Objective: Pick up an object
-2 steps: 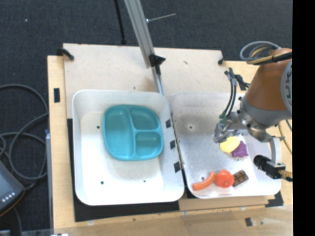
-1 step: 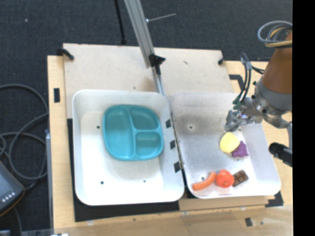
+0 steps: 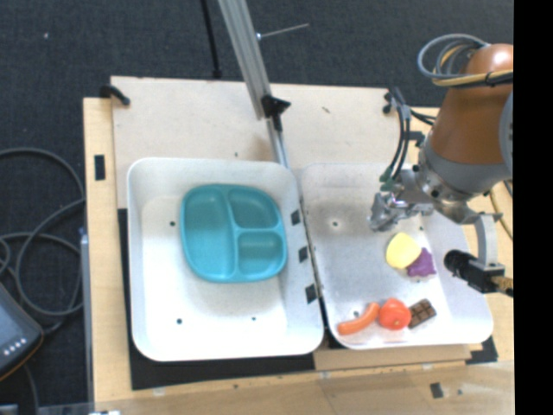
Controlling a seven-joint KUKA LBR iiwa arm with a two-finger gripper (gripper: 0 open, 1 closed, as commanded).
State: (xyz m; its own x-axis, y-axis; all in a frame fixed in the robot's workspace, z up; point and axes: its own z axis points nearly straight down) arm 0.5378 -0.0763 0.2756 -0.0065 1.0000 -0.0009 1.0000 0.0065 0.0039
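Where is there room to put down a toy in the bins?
Left bin: a bare strip below the teal tray, and along its left side. Right bin: open floor at left, between the divider and the lemon. Crowded: the right bin's near corner, with carrot, tomato, chocolate and grapes, and under the gripper.

I find no text, label, brand, number or sign that I can read from here; the teal divided plate (image 3: 233,233), the two white bins (image 3: 216,340) and the table (image 3: 190,119) carry plain surfaces, with nothing printed on them.
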